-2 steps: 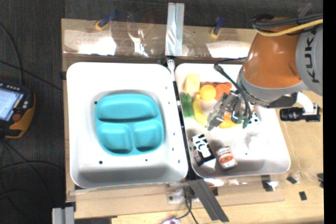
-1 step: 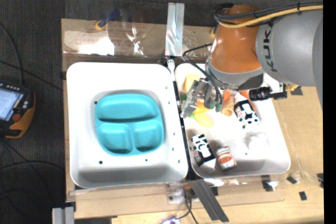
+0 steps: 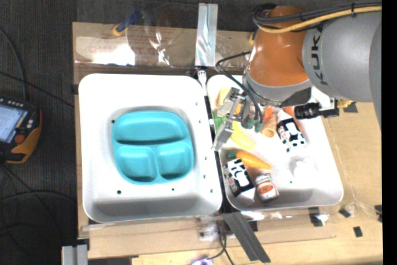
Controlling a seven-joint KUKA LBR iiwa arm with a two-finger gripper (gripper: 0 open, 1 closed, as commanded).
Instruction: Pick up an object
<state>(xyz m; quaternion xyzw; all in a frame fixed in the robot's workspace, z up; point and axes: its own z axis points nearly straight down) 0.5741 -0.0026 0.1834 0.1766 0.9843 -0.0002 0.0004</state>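
My gripper (image 3: pixel 234 116) hangs low over the upper left part of the right bin (image 3: pixel 322 186), under the orange band of the arm. Its metal fingers sit among small toy items; whether anything is between them cannot be made out. Just below it lie a yellow piece (image 3: pixel 243 140) and an orange carrot-shaped piece (image 3: pixel 253 160). A black-and-white carton (image 3: pixel 238 174) and a small red-labelled can (image 3: pixel 265 187) lie near the bin's front. A black-and-white dice-like block (image 3: pixel 290 133) rests to the right of the gripper.
The left bin (image 3: pixel 99 195) holds a turquoise divided tray (image 3: pixel 151 144). A handheld pendant (image 3: pixel 15 127) lies on the floor at far left. Clear plastic sheet and tape (image 3: pixel 207 34) cover the bench behind the bins. The arm's body overhangs the right bin's back.
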